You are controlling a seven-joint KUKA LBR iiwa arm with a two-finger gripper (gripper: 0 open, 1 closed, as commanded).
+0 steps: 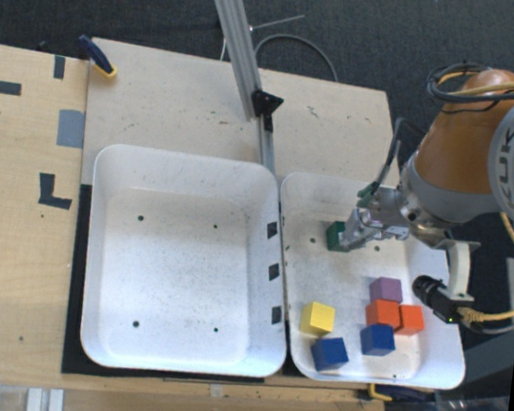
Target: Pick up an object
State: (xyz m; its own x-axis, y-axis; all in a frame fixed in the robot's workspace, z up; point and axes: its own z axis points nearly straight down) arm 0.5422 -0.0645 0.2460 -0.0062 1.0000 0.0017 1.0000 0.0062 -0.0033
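In the right bin (319, 194) a small green block (335, 236) lies in the upper middle. My gripper (357, 234) is low over the bin, right against the block's right side, and part of the block is hidden by it. Whether the block is gripped cannot be seen. Further down the same bin lie a yellow cube (321, 317), a blue cube (331, 352), a second blue cube (377, 340), two orange cubes (382, 314) (410, 318) and a purple cube (386, 289).
The left bin (174, 264) stands beside the right one, their rims touching. A slanted metal rail (240, 47) crosses above the bins' shared edge. A blue and yellow clamp (98, 57) lies at the bench's back left.
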